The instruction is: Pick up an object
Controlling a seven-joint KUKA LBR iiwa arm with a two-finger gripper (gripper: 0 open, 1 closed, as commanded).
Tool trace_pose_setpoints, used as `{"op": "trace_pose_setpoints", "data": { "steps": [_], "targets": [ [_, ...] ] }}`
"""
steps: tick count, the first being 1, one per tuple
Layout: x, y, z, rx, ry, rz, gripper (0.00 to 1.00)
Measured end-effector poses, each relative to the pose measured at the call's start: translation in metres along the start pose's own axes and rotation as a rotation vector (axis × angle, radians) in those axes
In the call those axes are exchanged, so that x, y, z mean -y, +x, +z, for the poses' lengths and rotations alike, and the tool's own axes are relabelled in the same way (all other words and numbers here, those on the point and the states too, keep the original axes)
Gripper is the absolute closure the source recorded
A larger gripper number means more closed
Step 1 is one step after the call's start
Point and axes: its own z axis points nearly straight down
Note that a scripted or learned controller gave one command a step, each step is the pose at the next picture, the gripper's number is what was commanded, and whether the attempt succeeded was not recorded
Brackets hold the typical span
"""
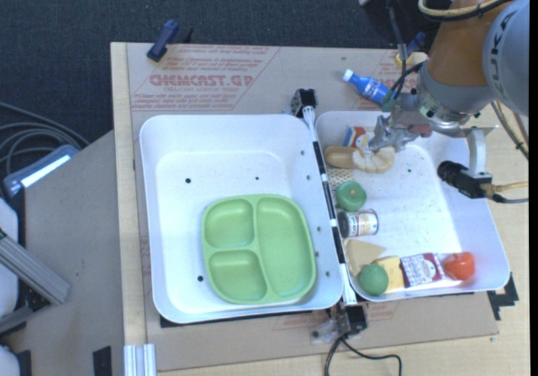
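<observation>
The claw (388, 132), whose state I cannot tell, hangs at the far end of the right bin (471, 235) over a tan bread-like toy (360, 159), probably light, stiff and smooth, best pinched across its narrow middle.

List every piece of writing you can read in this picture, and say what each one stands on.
"CHEMCAST GP", large red letters on the brown cardboard sheet under the bins.
Smaller red lines above and below it: too blurred to read.
Label on the small metal can: too small to read.
Red-and-white label on the flat packet: too blurred to read.
</observation>
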Motion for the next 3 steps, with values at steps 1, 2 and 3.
{"op": "trace_pose_setpoints", "data": {
  "steps": [1,2,3],
  "targets": [
    [0.042,0.042,-0.045,-0.001,0.002,0.0,1.0],
    [0.069,0.084,-0.062,-0.001,0.004,0.0,1.0],
    [0.109,0.119,-0.051,0.0,0.004,0.001,1.0]
  ]
}}
